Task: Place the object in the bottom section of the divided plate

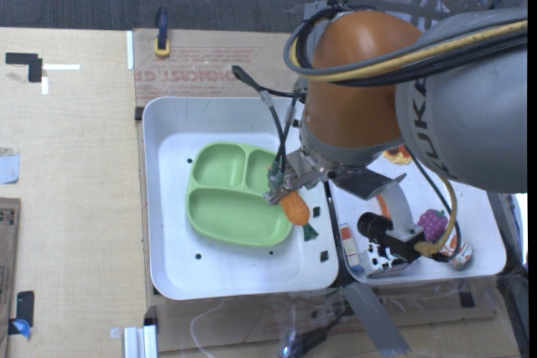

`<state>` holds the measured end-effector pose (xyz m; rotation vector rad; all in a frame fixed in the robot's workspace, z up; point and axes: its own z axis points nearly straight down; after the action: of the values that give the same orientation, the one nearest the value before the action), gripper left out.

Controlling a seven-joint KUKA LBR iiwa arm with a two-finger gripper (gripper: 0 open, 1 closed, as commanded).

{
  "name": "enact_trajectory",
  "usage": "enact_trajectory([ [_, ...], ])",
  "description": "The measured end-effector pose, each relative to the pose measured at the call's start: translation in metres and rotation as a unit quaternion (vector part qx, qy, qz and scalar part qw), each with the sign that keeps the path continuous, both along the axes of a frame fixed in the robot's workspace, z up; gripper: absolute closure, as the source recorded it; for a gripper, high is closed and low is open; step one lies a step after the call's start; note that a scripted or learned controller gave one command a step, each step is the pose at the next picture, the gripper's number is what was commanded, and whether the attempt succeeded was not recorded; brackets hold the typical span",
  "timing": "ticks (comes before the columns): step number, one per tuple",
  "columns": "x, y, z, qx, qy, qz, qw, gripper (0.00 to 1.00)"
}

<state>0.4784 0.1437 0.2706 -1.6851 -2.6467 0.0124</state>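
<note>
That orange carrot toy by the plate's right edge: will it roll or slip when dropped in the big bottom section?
The carrot toy looks rounded and tapered, so it would probably roll in a curve, not straight. Its surface seems smooth, likely slippery on the green plate. The plate's raised rim should probably stop it. It looks small, likely light.

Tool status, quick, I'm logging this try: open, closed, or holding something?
Tool: closed on the small orange toy carrot, at the green divided plate's right rim.
</note>
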Motion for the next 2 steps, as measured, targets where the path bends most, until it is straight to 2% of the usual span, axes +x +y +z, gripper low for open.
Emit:
enact_trajectory([
  [1,0.0,0.0,0.0,0.0001,0.0,-0.001,1.0,0.0],
  [2,0.066,-0.027,-0.011,-0.0001,-0.001,-0.042,0.9991,0.0],
])
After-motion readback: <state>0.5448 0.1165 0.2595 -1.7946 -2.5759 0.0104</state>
